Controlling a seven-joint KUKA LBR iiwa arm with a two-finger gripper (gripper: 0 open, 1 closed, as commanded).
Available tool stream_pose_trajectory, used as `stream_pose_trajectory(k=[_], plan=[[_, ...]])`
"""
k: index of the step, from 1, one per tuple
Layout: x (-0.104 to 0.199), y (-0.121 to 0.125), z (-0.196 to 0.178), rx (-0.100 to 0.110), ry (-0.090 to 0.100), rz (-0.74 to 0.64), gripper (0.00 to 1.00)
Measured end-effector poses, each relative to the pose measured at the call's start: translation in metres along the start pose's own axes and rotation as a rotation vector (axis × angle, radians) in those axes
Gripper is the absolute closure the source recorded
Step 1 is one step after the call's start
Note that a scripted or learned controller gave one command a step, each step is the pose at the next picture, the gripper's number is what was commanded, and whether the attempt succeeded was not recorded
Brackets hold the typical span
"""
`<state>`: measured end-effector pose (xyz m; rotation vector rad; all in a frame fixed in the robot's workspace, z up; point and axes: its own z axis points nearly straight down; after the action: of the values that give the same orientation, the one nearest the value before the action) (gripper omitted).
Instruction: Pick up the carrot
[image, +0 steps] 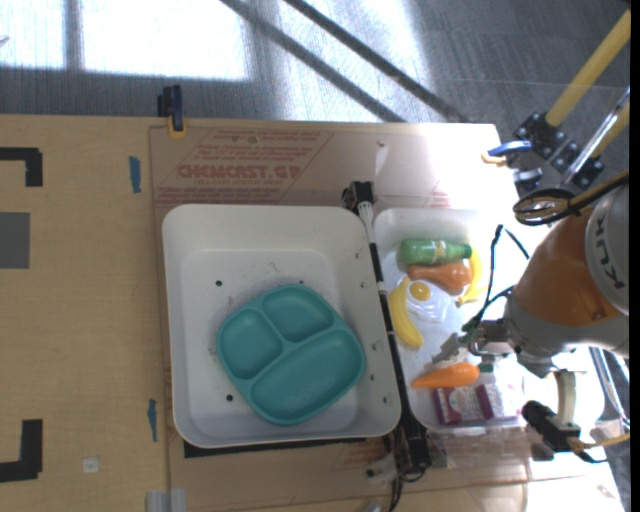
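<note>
A teal divided plate sits in a white bin, while the other white bin holds an orange carrot, a yellow banana, a green bottle and a maroon-and-white packet.

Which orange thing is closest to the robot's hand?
The carrot, lying right beside the end effector. The other orange thing sits farther up the bin, under the green bottle.

Teal three-compartment plastic plate in left white bin; green bottle, yellow banana, fried-egg toy in right bin.
</note>
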<state>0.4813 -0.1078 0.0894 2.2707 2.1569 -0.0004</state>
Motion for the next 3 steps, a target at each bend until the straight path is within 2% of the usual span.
stream_pose_trajectory(k=[1, 2, 3], plan=[[-0.009, 0.002, 0.000, -0.004, 0.004, -0.217, 0.00], [0.003, 0.004, 0.000, -0.015, -0.003, -0.387, 0.00], [-0.001, 0.003, 0.000, -0.008, -0.004, -0.516, 0.00]])
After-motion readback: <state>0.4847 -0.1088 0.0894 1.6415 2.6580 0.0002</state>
